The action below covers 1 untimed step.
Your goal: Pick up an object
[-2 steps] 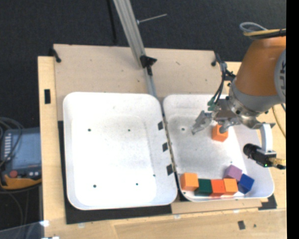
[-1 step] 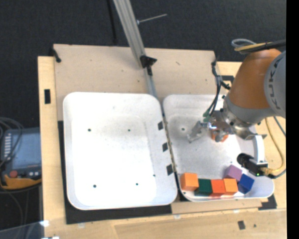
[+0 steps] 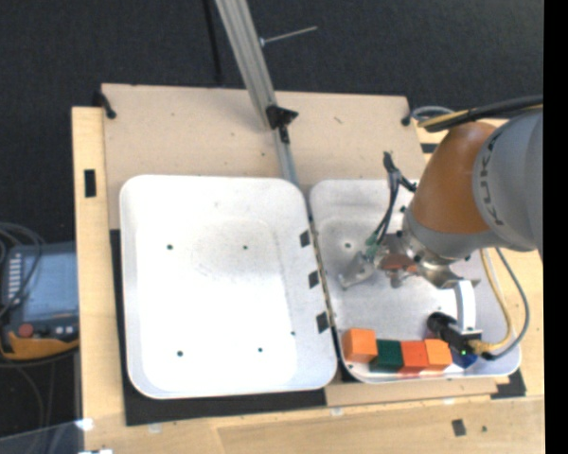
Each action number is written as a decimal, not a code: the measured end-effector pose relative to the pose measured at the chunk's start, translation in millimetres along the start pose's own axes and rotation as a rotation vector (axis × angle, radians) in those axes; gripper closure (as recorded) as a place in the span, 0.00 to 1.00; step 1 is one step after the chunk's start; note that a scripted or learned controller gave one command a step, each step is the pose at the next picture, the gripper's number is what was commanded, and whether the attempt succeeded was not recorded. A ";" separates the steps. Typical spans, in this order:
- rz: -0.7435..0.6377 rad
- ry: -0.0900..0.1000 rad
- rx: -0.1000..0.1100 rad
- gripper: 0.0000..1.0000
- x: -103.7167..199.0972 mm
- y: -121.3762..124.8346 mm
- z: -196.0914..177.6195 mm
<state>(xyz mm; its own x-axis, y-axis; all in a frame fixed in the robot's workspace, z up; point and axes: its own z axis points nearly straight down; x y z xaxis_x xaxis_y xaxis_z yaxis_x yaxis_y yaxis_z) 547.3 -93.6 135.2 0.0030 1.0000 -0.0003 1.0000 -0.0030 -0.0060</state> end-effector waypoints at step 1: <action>0.009 0.000 -0.011 1.00 -1.0 2.5 -14.3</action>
<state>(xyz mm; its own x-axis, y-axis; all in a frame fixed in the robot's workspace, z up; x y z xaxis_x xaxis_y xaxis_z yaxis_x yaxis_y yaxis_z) 549.9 -94.6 149.5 0.0125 0.9999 -0.0004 0.9999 -0.0124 0.0047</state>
